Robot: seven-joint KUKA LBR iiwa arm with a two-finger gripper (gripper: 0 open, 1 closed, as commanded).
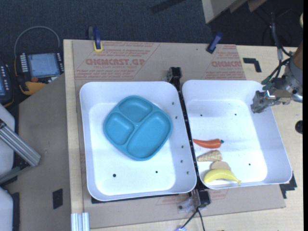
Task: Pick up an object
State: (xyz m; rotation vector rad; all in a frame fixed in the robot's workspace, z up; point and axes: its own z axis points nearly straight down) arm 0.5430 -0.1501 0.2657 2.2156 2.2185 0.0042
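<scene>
Nothing is picked yet: the grey two-finger gripper (260, 101) hangs at the right white bin's (269, 143) edge, whether open or closed I cannot tell, well apart from the yellow plastic banana (220, 176).

At right edge of frame: grey metallic end effector (260, 101), blocky, with dark cables (275, 73) looping above it.

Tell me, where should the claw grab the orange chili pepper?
Probably the middle of the chili pepper, coming straight down. It lies flat and long across the right bin, so fingers either side of its thin body fit best. White floor lies above it; a beige piece sits close below.
</scene>
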